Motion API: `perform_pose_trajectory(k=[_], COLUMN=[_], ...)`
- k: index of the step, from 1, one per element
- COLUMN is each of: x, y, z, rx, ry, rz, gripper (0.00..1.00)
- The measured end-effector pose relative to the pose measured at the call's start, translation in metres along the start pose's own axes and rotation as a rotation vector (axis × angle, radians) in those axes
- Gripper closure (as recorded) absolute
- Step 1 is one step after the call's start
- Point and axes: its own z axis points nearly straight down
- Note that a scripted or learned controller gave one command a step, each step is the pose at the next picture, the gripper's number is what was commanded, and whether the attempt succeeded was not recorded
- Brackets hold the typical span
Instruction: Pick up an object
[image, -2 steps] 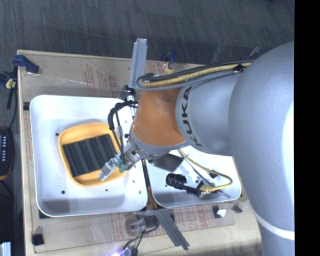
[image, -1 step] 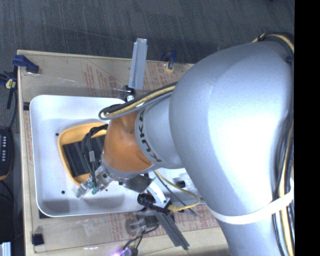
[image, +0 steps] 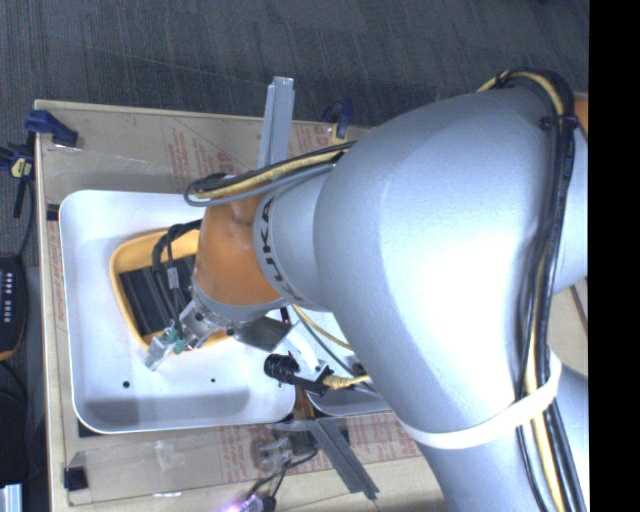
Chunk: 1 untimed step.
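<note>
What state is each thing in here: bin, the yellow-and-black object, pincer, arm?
Bin: upright on the bench, holding one object.
Yellow-and-black object: lying in the bin near its far wall, partly hidden by the arm.
Pincer: low in the bin, by the object's near edge; grip cannot be judged.
Arm: reaching over the bins, wrist bent down into the left one.
</note>
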Motion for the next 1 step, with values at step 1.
perform_pose_trajectory(k=[1], x=[-0.0155], y=[0.0177], z=[0.0036], rx=[0.034], ry=[0.014], rz=[-0.223], gripper=[0.0])
